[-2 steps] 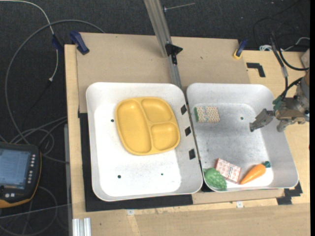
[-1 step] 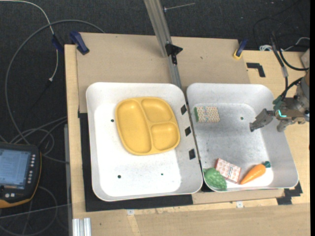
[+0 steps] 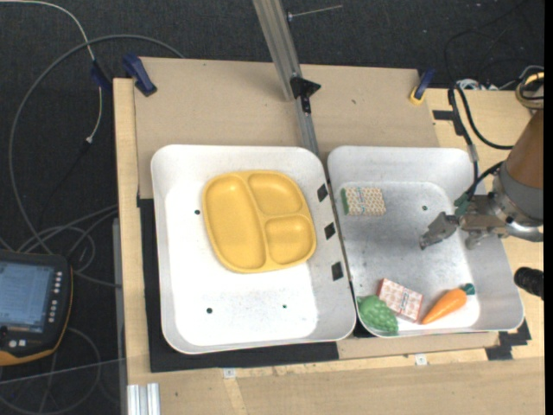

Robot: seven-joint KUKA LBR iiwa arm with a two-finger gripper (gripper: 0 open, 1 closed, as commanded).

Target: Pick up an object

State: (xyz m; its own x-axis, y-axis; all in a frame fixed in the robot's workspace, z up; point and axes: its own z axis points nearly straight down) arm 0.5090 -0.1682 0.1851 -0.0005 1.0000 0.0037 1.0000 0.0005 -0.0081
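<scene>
Over the right bin's (image 3: 406, 158) far-right side we see the end effector (image 3: 442, 230), spread and pinching nothing, bare floor below. Carrot (image 3: 446, 305), patterned packet (image 3: 400, 299) and green toy (image 3: 378, 314) crowd the near edge.

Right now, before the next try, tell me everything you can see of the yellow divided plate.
The yellow divided plate lies flat in the left bin, toward its upper middle, turned slightly askew to the bin walls. It looks like smooth moulded plastic, rounded at the corners, with three compartments: one long one on its left side and two smaller ones on the right. All three hold nothing. Only the bin floor touches it; the tool hovers over the right bin, well apart.
</scene>
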